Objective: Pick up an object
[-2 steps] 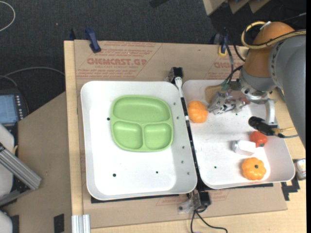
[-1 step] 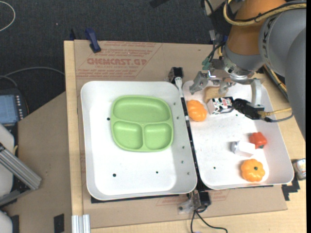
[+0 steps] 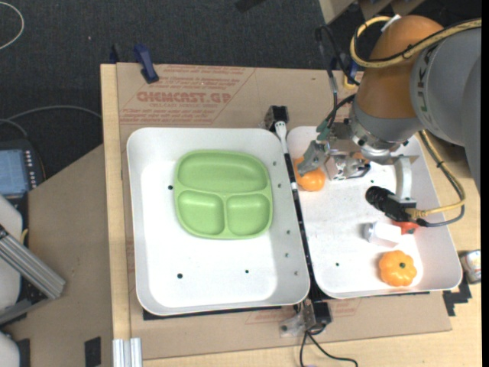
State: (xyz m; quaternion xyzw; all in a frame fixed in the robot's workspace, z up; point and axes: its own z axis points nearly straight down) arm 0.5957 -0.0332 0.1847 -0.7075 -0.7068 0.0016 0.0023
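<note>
targeting, by the look of it, the small orange object [image 3: 309, 180], lying at the far left of the right bin [image 3: 344, 239], tight against the wall next to the left bin [image 3: 214, 274]. hovering the gripper [image 3: 319, 159] directly over it, touching or very nearly; cannot tell whether apart, together or clamped, so not calling it held.

coming down this close to the wall probably because of where the object is resting: parked at the edge, leaving little room on that side. judging the grasp risky for that reason, likely clipping the bin wall or shoving the object along it instead of closing on it.

leaving two more open candidates alone in the same bin: a white block [image 3: 382, 233] toward the right side and an orange pumpkin-shaped object [image 3: 396, 268] near the front right corner, close to each other, well apart from the gripper.

keeping a green divided plate [image 3: 224, 192] flat in the middle of the left bin, away from the action; guessing too wide and low for a two-finger pinch.

reaching the arm [image 3: 397, 75] in from the right, bending down over the back of the right bin. carrying both bins side by side on the surface [image 3: 191, 90].
</note>
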